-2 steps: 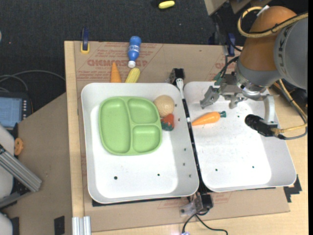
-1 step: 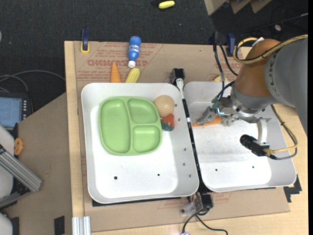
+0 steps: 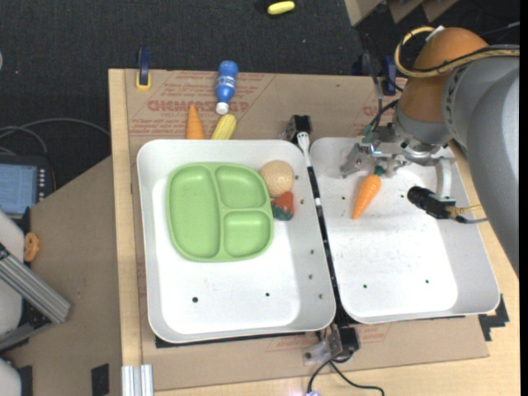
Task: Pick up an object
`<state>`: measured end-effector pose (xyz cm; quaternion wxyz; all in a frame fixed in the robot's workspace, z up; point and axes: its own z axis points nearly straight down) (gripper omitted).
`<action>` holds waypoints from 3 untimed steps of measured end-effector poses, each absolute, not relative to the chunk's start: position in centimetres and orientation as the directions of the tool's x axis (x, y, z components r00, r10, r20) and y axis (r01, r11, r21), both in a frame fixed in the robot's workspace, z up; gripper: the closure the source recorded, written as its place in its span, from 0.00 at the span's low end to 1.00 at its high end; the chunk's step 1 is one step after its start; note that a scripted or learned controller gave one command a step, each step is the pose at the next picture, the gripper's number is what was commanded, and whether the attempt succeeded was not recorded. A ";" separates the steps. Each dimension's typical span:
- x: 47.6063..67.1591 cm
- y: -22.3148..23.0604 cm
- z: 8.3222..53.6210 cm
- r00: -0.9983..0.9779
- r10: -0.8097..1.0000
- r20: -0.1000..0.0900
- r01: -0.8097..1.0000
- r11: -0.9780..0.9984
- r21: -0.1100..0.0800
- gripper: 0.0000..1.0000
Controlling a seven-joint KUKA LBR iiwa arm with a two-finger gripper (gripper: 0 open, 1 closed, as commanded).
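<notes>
An orange toy carrot (image 3: 365, 196) lies tilted in the right bin (image 3: 412, 287), near its back left corner, with its green top pointing toward the back. My gripper (image 3: 376, 162) hangs right over that green top, at the back of the bin. It stands open, one finger on each side of the carrot's top end, and the carrot still rests on the bin floor. In the left bin (image 3: 231, 304) a green divided plate (image 3: 219, 211) sits beside a beige ball (image 3: 276, 174) and a small red fruit (image 3: 283, 206).
Behind the bins, on the cardboard, lie a blue and white bottle (image 3: 224, 85), a small orange cone (image 3: 194, 124), a yellow corn piece (image 3: 223, 126) and a black tool (image 3: 299, 127). A yellow object (image 3: 280, 7) lies on the dark floor beyond.
</notes>
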<state>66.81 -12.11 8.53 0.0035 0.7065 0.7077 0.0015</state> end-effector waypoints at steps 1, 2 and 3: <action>65.6 -2.6 19.3 -0.010 1.000 0.002 1.000 0.010 0.012 0.00; 66.7 -4.9 18.5 0.001 1.000 -0.002 1.000 -0.001 0.004 0.00; 66.7 -6.3 18.5 0.001 1.000 -0.002 1.000 -0.001 0.003 0.00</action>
